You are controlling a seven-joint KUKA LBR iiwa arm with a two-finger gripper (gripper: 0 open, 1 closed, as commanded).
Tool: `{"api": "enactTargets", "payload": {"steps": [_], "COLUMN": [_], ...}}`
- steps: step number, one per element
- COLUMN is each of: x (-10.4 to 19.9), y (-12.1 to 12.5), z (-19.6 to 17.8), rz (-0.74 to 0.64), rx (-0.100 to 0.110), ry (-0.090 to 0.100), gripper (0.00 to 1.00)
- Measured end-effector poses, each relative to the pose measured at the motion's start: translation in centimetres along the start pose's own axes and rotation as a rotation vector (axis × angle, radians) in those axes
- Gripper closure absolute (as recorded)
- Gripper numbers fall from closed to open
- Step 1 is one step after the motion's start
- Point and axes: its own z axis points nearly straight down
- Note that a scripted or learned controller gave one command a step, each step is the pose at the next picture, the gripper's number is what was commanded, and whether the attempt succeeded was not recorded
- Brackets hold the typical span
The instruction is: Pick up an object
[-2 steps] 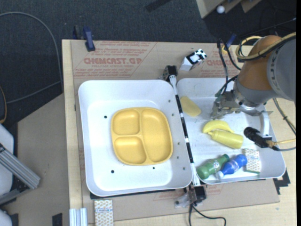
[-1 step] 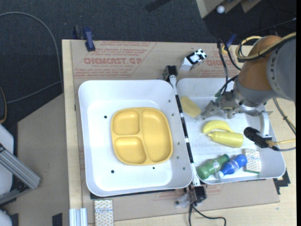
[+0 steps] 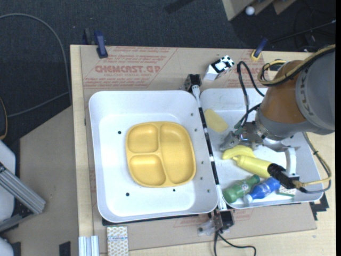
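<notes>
Two white bins sit side by side on the tabletop (image 3: 80, 79). The left bin (image 3: 106, 111) has a yellow tray (image 3: 160, 154) with three parts lying flat in the middle. The arm (image 3: 298, 97) reaches down into the right bin (image 3: 224, 97). Its fingers (image 3: 238, 137) are low, right above a yellow banana (image 3: 238, 152). I cannot tell if they are open or closed, or if they hold anything. Near the banana lie a yellow bottle (image 3: 254, 165), a green bottle (image 3: 238, 190), a blue thing (image 3: 265, 189) and a pale yellow piece (image 3: 216, 120).

Bright, even overhead light; soft shadows, slightly grainy picture.
</notes>
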Motion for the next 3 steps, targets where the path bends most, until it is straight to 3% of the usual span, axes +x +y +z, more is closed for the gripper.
{"api": "enactTargets", "payload": {"steps": [1,2,3], "x": [0.4,-3.1,-3.0], "y": [-2.0,-7.4,-7.4], "z": [-0.1,-0.1,-1.0], "rz": [0.001,0.001,0.001], "rx": [-0.001,-0.005,-0.006], "ry": [0.0,-0.003,-0.002], "gripper": [0.0,0.0,1.0]}}
